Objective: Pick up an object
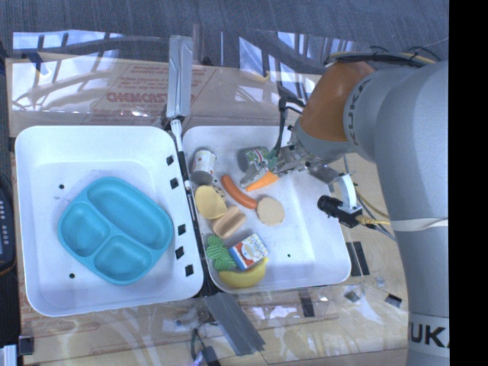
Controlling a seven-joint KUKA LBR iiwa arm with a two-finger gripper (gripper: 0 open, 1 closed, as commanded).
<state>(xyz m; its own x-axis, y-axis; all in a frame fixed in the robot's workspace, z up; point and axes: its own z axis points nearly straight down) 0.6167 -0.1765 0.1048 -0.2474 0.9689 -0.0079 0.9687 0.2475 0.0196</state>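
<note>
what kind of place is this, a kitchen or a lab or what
Most likely a robotics lab test bench, not a kitchen: a grey arm reaches over two white bins, toy food such as a banana fills one, and a blue divided plate lies in the other.

Gripper (263,168): low in the right bin (324,261), reaching in from the right; fingers hard to make out.
Carrot (263,181): just below the gripper, touching or nearly so.
Hot dog (240,192): below-left of the gripper, near.
Tin can (203,165): left of the gripper.
Banana (242,274): well below the gripper, at the bin's near wall.
Blue divided plate (114,229): far left, in the left bin (34,147).
</note>
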